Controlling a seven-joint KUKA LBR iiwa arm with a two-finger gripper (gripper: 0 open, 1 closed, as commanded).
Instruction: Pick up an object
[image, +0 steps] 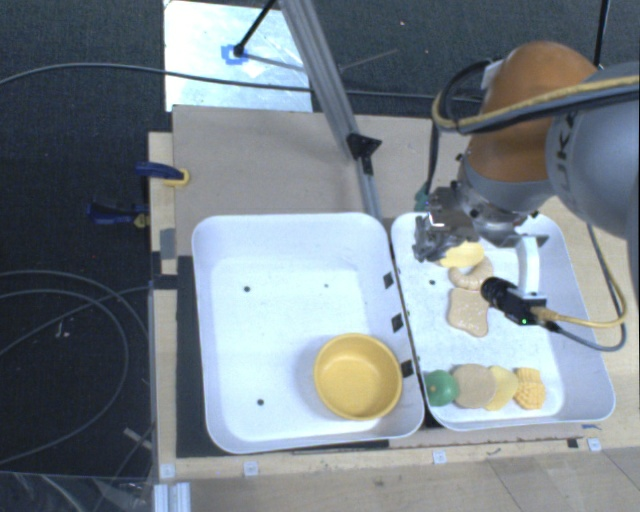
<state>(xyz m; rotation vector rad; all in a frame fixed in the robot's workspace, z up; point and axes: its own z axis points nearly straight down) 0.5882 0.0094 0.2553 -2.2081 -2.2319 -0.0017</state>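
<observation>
Hand (440, 243) low over right bin, above pale yellow toy piece; whether its fingers are apart or together I cannot tell.

From my console I see the shallow white right-hand bin (580, 300) on the worktop; the small pale yellow plastic-looking piece (464, 256) lies near its far end, just beside a tan bone-shaped piece (468, 308); I judge both light, stiff and somewhat slick, best pinched across the narrow middle; a green ball (440, 383) and more tan and yellow pieces sit along the near wall; a yellow bowl (357, 376) rests in the left bin (250, 260).

One fixed overhead view, slanted down on both bins (300, 240), arm (560, 130) from right.
</observation>
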